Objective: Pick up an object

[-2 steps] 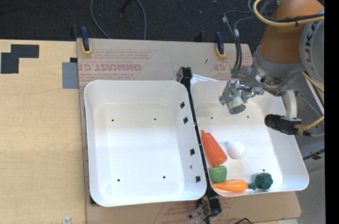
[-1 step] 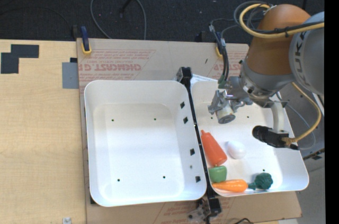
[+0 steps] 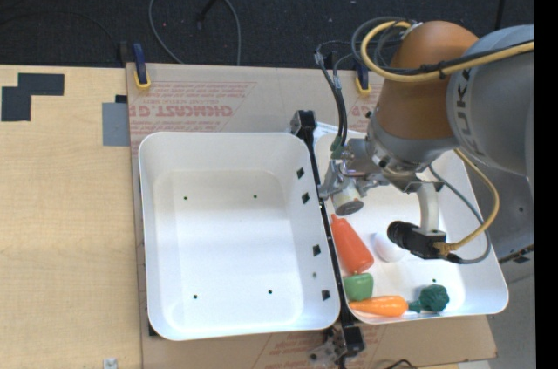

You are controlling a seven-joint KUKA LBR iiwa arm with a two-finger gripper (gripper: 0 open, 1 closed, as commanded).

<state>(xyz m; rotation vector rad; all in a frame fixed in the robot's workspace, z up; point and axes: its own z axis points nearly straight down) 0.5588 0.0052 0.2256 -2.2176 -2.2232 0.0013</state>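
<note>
My gripper (image 3: pixel 343 191) hangs over the left side of the right bin (image 3: pixel 488 289), close to the wall it shares with the left bin. Just below the gripper lies a red-orange tapered piece (image 3: pixel 352 246), pointing up toward it. A green block (image 3: pixel 357 286) sits at that piece's lower end. An orange carrot (image 3: pixel 380 306) lies along the bin's front edge, with a dark green broccoli-like piece (image 3: pixel 433 298) to its right. A small white object (image 3: pixel 387 249) rests beside the red-orange piece. The arm's wrist hides the back part of this bin.
The left bin (image 3: pixel 228 232) stands beside the right one, and black clips run along their shared wall (image 3: pixel 315 219). Cardboard and a wooden bench top (image 3: pixel 61 210) surround the bins. Orange clamps (image 3: pixel 140 76) hold the cardboard at the back.
</note>
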